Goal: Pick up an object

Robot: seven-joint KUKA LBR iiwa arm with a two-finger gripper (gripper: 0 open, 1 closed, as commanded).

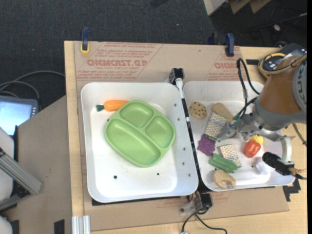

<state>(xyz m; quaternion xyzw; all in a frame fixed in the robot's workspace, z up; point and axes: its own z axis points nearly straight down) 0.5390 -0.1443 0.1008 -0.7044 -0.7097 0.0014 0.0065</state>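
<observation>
Right bin (243, 182), arm (280, 96) bent low, gripper (228, 130) among toys.

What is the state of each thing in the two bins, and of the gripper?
Green divided plate: lying flat in the left bin, nothing on it.
Toy carrot: on the bin floor, touching the plate's far edge.
Cookie: lying flat in the right bin, apart from the gripper.
Red toy pepper: lying loose, not held.
Gripper: low over the right bin's toys.

green divided plate (140, 133) in left bin (92, 145), carrot (113, 105) touching its rim.
</observation>
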